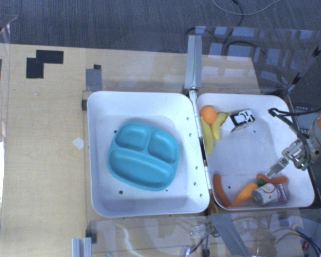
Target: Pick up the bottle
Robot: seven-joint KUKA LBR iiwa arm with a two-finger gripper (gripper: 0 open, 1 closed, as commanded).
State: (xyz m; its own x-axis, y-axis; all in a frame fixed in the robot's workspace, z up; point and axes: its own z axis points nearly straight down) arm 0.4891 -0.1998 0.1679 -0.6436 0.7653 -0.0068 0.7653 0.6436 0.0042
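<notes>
I see the bottle (269, 195) lying on its side in the near right corner of the right bin (257, 138), touching a carrot (244, 194) and a sausage (272, 179). Gripper (274, 168) sits just above them at the bin's right side; I cannot tell its state. Left bin (99, 143) holds a blue divided plate (143, 155). Orange (207, 113) and banana (207, 135) far left of right bin

A blue divided tray (143, 156) is lying in the left bin (99, 143). In the right bin (305, 199), lower right of the frame, the gripper (278, 167) is hovering just above the lying bottle (268, 194), beside a carrot (242, 194).
</notes>
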